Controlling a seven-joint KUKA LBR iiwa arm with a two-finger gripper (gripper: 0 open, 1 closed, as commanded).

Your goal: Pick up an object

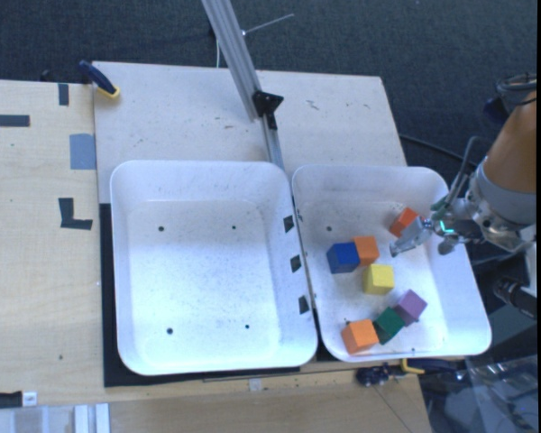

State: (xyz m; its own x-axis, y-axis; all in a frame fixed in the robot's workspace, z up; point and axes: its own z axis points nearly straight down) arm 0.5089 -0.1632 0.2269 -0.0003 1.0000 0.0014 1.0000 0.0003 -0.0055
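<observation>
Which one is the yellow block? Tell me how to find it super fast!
Look at the right white bin, the one with all the little blocks. Near its middle sits the yellow block, just below the blue block and an orange block. It is the only yellow one there.

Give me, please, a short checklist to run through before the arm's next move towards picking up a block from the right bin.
1. Blocks to pick lie in the right bin: ok.
2. Gripper is over the right bin: ok.
3. A block is near it, the orange block close beside the gripper: ok.
4. A block is between the fingers: cannot tell.
5. Blue block, orange cube and yellow block huddle together, little room between them: not ok.
</observation>
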